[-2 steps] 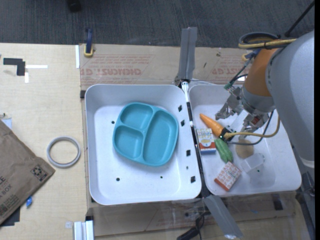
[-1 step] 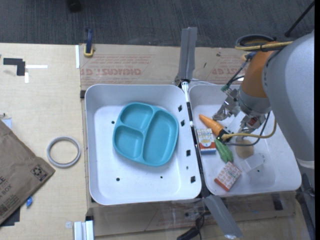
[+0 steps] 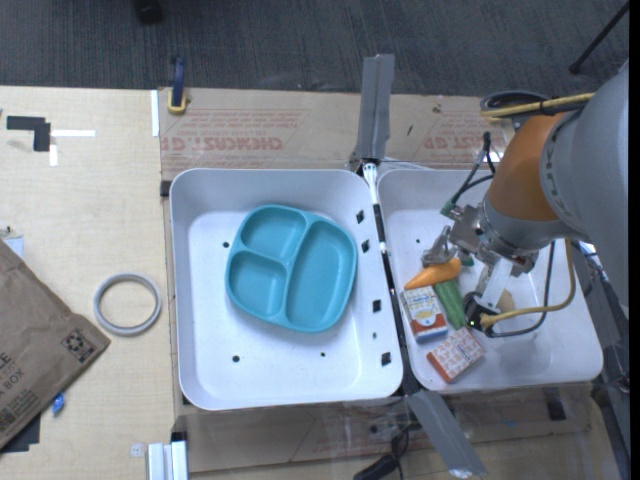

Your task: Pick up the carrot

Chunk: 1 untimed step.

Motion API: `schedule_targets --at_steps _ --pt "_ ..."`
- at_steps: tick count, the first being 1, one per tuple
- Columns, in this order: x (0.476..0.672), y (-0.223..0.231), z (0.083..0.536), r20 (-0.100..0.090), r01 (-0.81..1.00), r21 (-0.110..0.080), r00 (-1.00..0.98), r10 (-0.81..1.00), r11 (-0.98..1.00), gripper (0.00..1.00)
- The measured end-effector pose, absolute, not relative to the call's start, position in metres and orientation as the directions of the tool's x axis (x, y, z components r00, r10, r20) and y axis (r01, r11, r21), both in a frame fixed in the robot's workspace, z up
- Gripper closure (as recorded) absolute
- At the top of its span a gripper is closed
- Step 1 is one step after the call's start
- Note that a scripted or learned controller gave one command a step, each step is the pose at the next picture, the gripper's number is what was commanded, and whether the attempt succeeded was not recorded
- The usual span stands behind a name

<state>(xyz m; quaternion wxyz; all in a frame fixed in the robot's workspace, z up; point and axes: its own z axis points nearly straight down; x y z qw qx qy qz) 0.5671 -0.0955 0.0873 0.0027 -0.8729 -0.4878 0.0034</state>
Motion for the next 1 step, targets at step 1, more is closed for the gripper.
schedule_targets --at_steps 1 --pt "0.5666 -0.0982 0.0926 -0.008 0.849 -0.012 0.528 0.849 -0.528 1.0"
